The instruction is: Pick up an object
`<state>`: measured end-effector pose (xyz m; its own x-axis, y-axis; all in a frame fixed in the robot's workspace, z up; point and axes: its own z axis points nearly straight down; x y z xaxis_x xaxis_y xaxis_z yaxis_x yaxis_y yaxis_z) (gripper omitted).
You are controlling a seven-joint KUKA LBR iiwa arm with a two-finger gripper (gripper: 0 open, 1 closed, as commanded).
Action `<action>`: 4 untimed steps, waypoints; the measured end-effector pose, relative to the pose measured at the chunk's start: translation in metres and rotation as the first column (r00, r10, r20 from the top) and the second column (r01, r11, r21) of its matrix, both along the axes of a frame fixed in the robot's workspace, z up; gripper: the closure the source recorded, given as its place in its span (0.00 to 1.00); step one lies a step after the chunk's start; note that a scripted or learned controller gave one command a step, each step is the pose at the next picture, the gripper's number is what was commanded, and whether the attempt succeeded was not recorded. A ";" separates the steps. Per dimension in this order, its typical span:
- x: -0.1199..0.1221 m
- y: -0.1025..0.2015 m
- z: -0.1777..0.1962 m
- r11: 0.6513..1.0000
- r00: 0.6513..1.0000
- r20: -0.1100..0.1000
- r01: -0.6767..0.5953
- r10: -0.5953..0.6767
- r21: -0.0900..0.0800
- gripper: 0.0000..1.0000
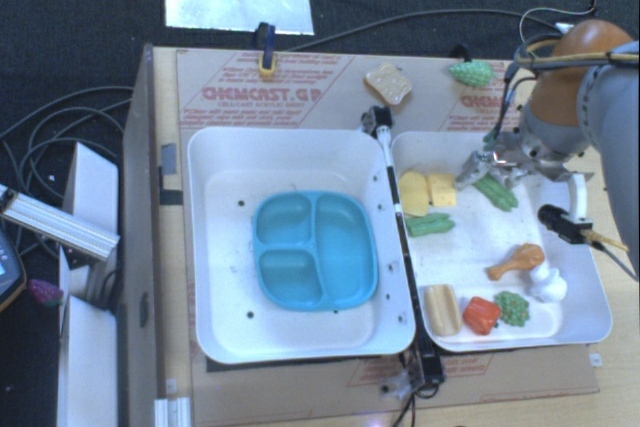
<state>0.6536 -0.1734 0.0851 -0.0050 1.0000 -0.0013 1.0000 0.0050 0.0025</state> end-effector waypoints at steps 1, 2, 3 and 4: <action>0.016 -0.018 0.006 1.000 1.000 0.002 0.000 0.000 0.000 0.00; 0.016 -0.004 0.002 1.000 1.000 0.000 -0.001 0.001 0.000 0.00; 0.017 -0.005 0.014 1.000 1.000 0.004 -0.003 0.003 -0.002 1.00; 0.017 -0.005 0.014 1.000 1.000 0.004 -0.004 0.004 -0.002 0.00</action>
